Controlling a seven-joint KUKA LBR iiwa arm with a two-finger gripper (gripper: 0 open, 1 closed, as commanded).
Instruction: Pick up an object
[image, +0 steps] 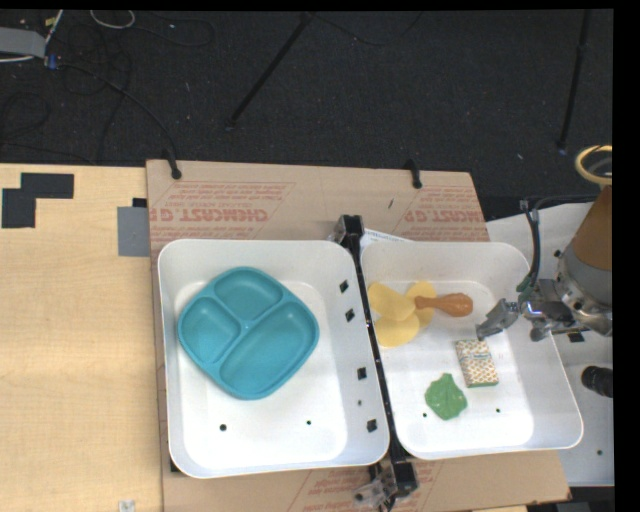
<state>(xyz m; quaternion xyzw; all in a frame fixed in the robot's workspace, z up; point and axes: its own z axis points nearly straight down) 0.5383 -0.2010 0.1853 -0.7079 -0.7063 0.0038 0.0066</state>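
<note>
The bench carries two shallow white bins side by side. The left bin (190, 440) holds a teal divided plate (249, 331), lying flat toward its left and centre. The right bin (545, 425) holds four small things, any of which can serve as the object to pick up. A yellow soft piece (396, 312) lies against the bin's left wall, near its far half. A brown wooden piece (447, 303), shaped like a short handle with a rounded end, lies touching the yellow piece and points toward the bin's right edge. A small patterned rectangular block (477, 362) lies near the middle of the bin, toward its right side. A green lump (445, 396) lies near the front edge, just beside the block and apart from it. The arm enters over the right edge of the right bin. The gripper (512, 318) stands above the bin floor at the right side, just beyond the far end of the patterned block and near the rounded end of the brown piece. One grey finger (494, 321) shows clearly, slanting down and to the left; the other is not distinct, so whether the claw is open or closed cannot be told. Nothing is seen between the fingers. Judged from this position, the step in hand is the approach, with no grasp made. The patterned block is the nearest candidate. The next move calls for centring the claw over one thing, descending to the bin floor, and closing without pushing that thing against its neighbours.
</note>
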